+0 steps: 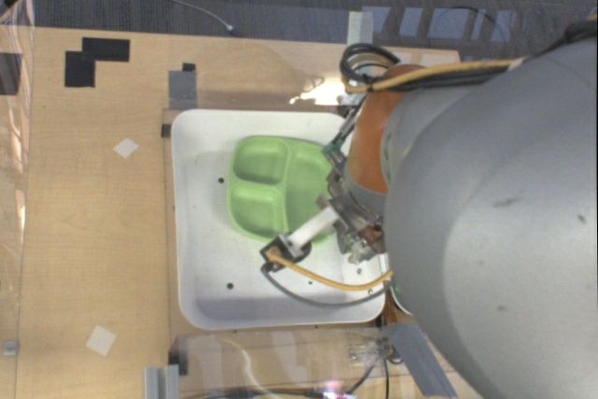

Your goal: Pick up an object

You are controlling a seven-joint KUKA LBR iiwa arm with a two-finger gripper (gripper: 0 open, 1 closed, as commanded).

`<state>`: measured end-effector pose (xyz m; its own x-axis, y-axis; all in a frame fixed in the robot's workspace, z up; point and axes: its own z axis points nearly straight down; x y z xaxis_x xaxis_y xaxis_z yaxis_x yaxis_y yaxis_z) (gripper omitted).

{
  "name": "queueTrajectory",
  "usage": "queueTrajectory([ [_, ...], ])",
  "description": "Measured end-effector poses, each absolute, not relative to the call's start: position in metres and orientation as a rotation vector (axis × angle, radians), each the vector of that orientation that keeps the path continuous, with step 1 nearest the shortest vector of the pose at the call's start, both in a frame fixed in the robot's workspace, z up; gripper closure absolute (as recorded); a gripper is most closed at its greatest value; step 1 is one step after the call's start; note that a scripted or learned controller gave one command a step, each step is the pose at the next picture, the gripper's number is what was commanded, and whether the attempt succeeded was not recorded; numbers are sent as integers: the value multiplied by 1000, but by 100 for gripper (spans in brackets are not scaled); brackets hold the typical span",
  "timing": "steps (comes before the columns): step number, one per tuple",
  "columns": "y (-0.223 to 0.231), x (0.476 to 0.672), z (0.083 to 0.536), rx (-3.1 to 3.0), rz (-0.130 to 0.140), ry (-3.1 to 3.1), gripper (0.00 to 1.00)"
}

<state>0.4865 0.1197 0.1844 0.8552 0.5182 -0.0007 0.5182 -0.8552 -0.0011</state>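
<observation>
Green divided plastic tray point(269, 182) lies flat near the middle of the shallow white bin point(201, 280). The gripper point(348, 221) hangs at the tray's right edge; whether it is spread or closed cannot be told.

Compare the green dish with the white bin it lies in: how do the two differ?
Colour: the green dish is lime green, the white bin plain white. Size: the dish is smaller and lies inside the bin. Form: the dish is split into compartments; the bin is one open well. Both are shallow, with rounded corners, and the arm hides part of each.
</observation>
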Motion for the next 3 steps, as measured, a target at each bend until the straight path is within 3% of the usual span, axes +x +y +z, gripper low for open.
queueTrajectory([
  [1,172,486,161,-3095,2,-525,100],
  [2,234,486,175,-3120,-1,-329,100],
  [3,235,495,294,-2744,-6,-1530,100],
])
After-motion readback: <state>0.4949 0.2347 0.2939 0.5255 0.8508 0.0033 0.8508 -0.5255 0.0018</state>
